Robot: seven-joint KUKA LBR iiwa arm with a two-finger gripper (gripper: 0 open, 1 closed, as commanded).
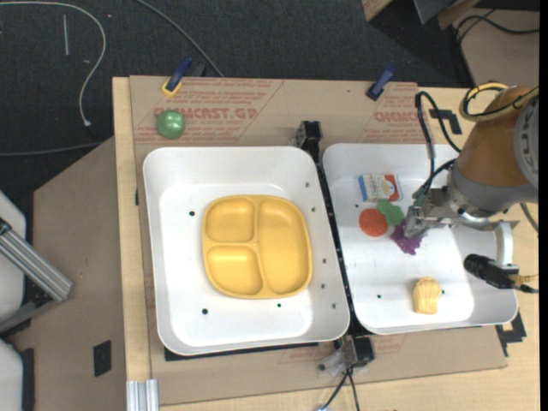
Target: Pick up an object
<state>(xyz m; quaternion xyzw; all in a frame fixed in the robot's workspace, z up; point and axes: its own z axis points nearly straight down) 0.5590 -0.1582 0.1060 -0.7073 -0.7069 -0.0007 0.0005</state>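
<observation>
The right bin [479, 306] holds several small items. A red round piece [372, 223] lies beside a green piece [390, 211], with a white, blue and red packet [378, 187] just behind them. A purple piece [408, 243] sits near the bin's middle and a yellow piece [425, 295] lies toward the front. My gripper [417, 224] reaches in from the right and hangs directly over the purple piece, its tip at the piece's upper edge. Whether it touches the piece is hidden by the wrist.
The left bin [171, 229] carries a yellow divided plate [257, 247]. A green ball [171, 124] rests on the cardboard behind that bin. Blue clamps [178, 77] [380, 82] grip the back edge. A black cable [432, 135] loops behind the arm.
</observation>
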